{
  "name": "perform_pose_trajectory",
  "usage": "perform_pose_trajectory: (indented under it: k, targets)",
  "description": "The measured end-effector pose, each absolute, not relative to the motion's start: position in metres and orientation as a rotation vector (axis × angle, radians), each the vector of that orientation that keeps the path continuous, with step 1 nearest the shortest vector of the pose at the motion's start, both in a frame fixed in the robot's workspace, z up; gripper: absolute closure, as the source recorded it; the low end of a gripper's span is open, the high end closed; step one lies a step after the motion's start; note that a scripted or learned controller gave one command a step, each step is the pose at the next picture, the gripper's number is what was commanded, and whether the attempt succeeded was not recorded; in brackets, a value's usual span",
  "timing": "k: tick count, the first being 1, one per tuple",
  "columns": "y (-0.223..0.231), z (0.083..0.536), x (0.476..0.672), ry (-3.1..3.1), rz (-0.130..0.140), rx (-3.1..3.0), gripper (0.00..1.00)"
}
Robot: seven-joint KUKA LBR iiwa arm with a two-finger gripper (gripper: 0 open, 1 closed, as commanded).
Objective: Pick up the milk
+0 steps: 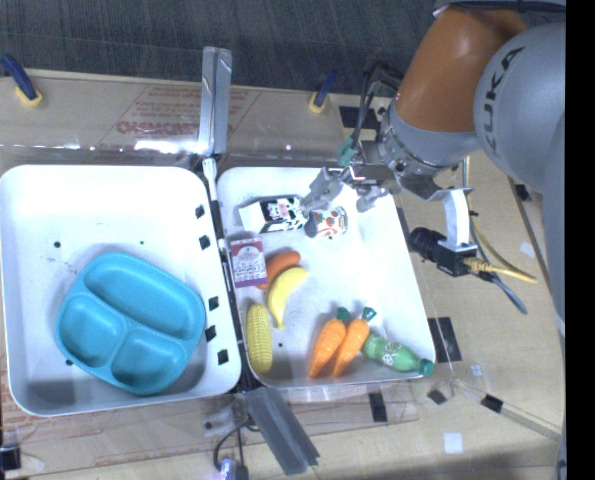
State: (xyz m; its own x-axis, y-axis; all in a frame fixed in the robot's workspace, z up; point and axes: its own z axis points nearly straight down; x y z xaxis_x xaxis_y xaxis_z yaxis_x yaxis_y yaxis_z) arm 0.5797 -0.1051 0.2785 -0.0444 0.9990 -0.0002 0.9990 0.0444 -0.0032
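Milk (279, 212) in right bin (402, 268), tray (129, 321) left

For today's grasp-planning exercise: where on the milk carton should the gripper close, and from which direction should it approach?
The milk carton seems to lie flat near the right bin's back wall. Probably best to come straight down and close across its short width at mid-body, fingers on the long sides. The gripper hangs at its right end, beside a small round item.

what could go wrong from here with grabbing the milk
The gripper hovers at the milk carton's right end, beside a small round toy, so it might close on the toy or pinch only the carton's edge. The carton lies flat near the right bin's far wall, so it may slide rather than lift.
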Motion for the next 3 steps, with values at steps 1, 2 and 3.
perform_pose_trajectory:
  k: [1, 2, 3]
  targets:
    - [-0.132, 0.168, 0.545, -2.420, 0.005, -1.997, 0.00]
    - [-0.185, 0.091, 0.616, -2.349, 0.003, -2.085, 0.00]
    - [-0.185, 0.101, 0.616, -2.354, 0.003, -2.080, 1.00]
